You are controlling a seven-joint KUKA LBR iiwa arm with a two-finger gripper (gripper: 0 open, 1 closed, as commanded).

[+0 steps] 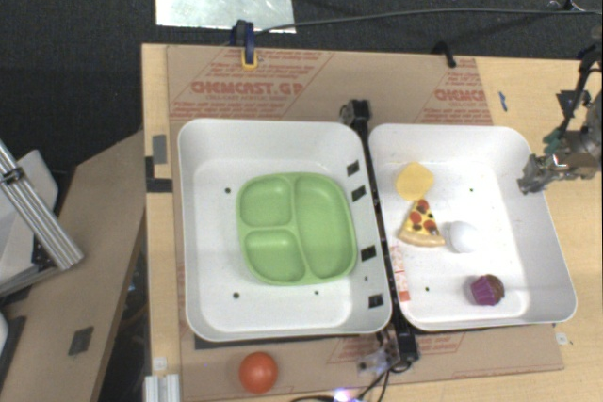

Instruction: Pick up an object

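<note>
The right bin holds a yellow round piece, a pizza slice toy, a white ball and a purple object. My gripper hangs at the right bin's right rim, above and apart from all of them. Nothing shows between its fingers.
A green divided plate lies in the left bin. An orange ball sits on the cardboard in front of the left bin. Black clips line the seam between the bins. A blue-and-yellow clamp grips the board's far edge.
</note>
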